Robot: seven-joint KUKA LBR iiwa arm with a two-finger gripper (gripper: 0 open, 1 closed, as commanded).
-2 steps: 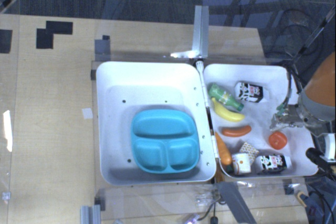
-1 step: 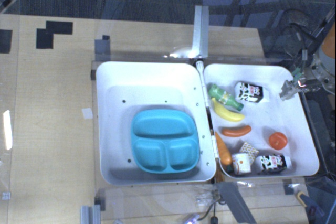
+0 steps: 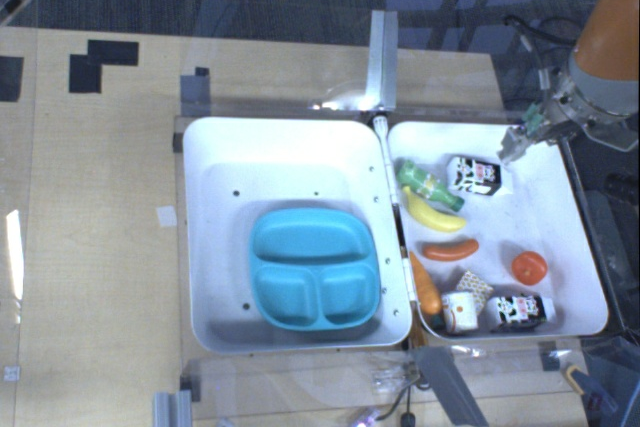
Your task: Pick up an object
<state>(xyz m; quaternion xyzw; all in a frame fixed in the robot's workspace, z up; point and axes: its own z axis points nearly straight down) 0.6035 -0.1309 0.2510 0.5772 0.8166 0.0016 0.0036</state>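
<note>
Risk lies in a glancing descent: end effector (image 3: 522, 137), its state impossible to tell, hovers at the right bin's (image 3: 580, 205) upper edge; the cow-print carton (image 3: 472, 175) just left and below could skid aside.

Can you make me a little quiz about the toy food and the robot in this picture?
1. True or false: the blue tray lies in the left bin.
2. Which thing lies right next to the banana? A) the tomato B) the green bottle C) the carrot
3. Fill in: the gripper is at the far ______ corner of the right bin in the picture.

Key
1. True.
2. B, the green bottle lies against the banana.
3. Right; it is near the black-and-white carton.
</note>
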